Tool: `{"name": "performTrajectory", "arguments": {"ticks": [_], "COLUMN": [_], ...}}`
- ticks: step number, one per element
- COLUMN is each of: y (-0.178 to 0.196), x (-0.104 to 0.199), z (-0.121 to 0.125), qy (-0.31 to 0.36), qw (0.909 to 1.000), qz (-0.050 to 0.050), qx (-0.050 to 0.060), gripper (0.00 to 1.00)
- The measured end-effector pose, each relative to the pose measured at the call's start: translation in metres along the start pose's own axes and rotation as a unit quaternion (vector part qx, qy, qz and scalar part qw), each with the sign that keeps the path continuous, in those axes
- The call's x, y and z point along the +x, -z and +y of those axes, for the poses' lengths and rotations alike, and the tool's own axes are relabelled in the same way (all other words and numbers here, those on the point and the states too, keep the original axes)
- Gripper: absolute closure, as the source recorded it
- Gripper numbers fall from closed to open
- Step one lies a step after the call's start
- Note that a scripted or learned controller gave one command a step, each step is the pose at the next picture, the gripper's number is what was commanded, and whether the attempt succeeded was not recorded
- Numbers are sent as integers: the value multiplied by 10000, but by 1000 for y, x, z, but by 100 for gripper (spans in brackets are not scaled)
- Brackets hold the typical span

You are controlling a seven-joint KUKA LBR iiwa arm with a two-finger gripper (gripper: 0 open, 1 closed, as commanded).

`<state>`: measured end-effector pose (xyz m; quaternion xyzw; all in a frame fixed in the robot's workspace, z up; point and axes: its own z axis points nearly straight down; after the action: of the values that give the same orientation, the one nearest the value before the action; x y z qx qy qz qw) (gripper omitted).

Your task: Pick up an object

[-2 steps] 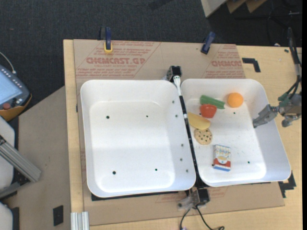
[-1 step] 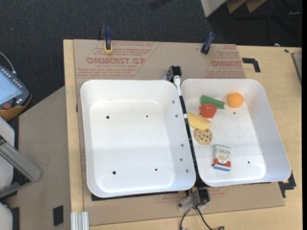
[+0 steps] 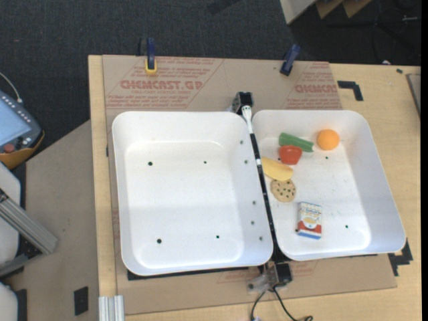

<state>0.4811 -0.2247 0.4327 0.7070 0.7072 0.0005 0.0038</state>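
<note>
The right bin holds several small items. An orange ball lies near its back. A green piece lies just behind a red piece. A yellow banana-like piece rests near the bin's left wall. Below it lies a round cookie. A small white carton with red and blue print lies toward the front.
The left bin sits beside the right one on a brown board. Two blue clamps grip the board's back edge. A cable and connector lie at the front between the bins.
</note>
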Motion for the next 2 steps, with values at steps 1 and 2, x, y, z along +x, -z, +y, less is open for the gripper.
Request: {"name": "performTrajectory", "arguments": {"ticks": [1,2], "y": [-110,-172], "x": [54,149], "z": [-3,32], "qy": [22,54], "qw": [9999,9999], "qz": [53,51], "qx": [88,67], "gripper": [100,100]}}
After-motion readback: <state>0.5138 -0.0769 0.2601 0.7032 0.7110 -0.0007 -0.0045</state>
